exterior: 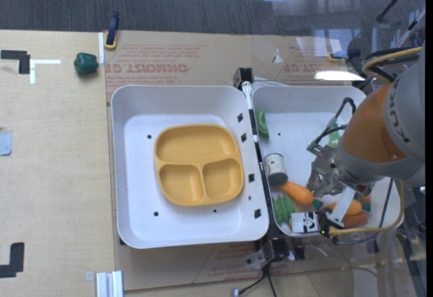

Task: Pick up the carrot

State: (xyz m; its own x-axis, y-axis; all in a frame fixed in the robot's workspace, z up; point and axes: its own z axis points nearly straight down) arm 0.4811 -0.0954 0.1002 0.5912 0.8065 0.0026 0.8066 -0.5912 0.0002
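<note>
The carrot (296, 192) is orange and lies on its side in the lower part of the right bin (298, 103), its thick end pointing left. My gripper (323, 184) is low in that bin, just right of the carrot's right end and close to or touching it. The grey and orange arm hides the bin's right half.
Around the carrot lie a small can (274, 166), a green piece (282, 206), a white box (304, 222) and more orange pieces (350, 216). Another green piece (262, 126) sits by the divider. The left bin (128, 174) holds a yellow divided plate (198, 164).
</note>
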